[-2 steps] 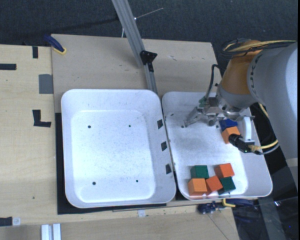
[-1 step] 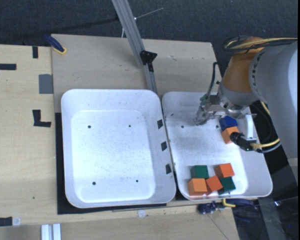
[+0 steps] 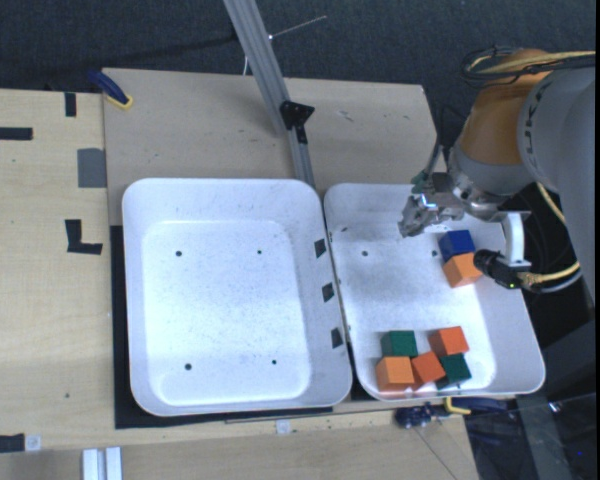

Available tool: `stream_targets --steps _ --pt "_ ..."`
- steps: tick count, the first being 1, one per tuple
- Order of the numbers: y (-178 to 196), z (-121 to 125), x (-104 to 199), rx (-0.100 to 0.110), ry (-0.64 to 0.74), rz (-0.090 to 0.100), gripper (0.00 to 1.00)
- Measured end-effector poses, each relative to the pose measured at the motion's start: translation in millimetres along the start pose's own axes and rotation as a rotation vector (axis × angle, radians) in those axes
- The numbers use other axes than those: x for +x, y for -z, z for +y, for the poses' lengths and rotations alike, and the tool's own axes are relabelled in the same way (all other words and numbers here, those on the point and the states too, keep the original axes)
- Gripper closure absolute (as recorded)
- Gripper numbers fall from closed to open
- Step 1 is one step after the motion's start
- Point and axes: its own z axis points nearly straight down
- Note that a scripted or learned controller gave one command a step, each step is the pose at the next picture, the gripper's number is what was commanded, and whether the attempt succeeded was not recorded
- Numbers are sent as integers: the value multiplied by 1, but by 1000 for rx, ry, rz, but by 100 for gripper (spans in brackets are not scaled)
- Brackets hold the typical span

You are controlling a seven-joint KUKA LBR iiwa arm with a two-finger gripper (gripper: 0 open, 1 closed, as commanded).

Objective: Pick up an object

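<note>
A grey robot arm with an orange band reaches into the right bin [image 3: 505, 368], one of two shallow white bins. Its gripper [image 3: 417, 218] hangs at the bin's far edge, nothing visibly between its fingers; whether they are spread or closed is too small to tell. A blue block [image 3: 457, 242] touching an orange block [image 3: 463, 268] lies just beside the gripper, deeper into the bin. Five more blocks cluster at the bin's near edge. This looks like the approach step; next, centre over one block and descend.

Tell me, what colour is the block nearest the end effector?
Blue, seen in the camera view, beside the end effector.
</note>
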Motion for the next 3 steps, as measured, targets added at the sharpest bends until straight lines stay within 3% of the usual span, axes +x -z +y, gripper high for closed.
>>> stream_targets --steps 1,2,3 --pt "52 -8 4 0 0 0 100" --pt "75 -7 5 2 0 0 100" --pt "80 -10 66 4 5 2 100"
